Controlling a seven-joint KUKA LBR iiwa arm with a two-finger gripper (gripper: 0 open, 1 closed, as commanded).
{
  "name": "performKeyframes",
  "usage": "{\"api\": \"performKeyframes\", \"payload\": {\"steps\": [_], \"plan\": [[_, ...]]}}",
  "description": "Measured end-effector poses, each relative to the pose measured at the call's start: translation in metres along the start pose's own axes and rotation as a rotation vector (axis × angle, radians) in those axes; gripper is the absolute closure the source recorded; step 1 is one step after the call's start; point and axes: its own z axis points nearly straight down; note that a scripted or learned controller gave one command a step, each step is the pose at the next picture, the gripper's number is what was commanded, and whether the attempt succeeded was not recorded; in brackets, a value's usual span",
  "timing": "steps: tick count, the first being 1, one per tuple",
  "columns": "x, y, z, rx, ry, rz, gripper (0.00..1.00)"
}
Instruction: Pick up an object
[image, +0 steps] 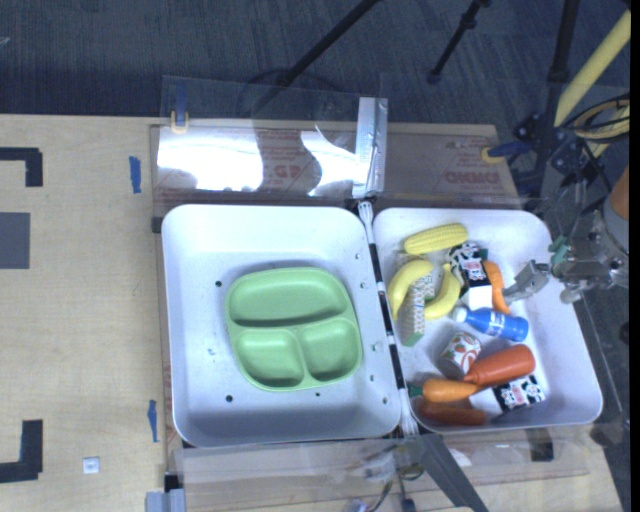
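1. Blue bottle (497, 323) with a white cap lies flat in the right bin (570, 345), amid the toy clutter near that bin's middle.
2. My tool (528, 280) hangs at the bin's right side, just up and to the right of the bottle; whether it is released or clenched I cannot tell.
3. The bottle lies down and to the left of my tool, its long axis running roughly left to right, cap end pointing left.
4. I judge I must close across that axis, not along it.
5. An orange carrot (500, 364) sits just below it, a small white block (481, 297) just above, crowding the approach.
6. The left bin (190, 300) holds a green tray (292, 326).
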Motion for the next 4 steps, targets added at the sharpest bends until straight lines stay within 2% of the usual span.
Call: {"api": "performKeyframes", "payload": {"steps": [1,2,3,4], "plan": [[-0.037,-0.031,0.106,-0.008,-0.003,-0.296,0.0],[-0.012,0.049,0.14,-0.007,-0.004,-0.522,0.0],[-0.025,0.096,0.142,0.018,0.004,-0.393,0.0],[-0.026,0.094,0.134,0.026,0.007,-0.394,1.0]]}}
